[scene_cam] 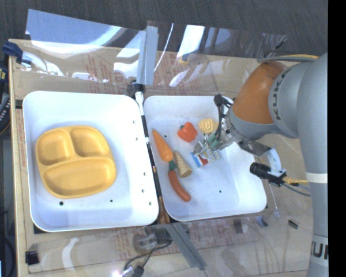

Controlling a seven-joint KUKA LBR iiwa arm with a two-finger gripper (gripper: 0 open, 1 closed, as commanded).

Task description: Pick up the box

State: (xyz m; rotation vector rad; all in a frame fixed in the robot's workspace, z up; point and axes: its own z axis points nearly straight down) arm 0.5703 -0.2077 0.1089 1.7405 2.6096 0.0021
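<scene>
Your gripper sits low in the right bin, right over the small box; finger state can't be told.

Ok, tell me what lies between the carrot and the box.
In the camera view, a tan wedge-shaped piece lies between the carrot and the box, on the right bin's floor.

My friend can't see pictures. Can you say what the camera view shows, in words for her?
A grey robot arm's gripper hangs over a small box in the right white bin, near a carrot, sausage and corn. The left bin holds a yellow divided plate.
</scene>
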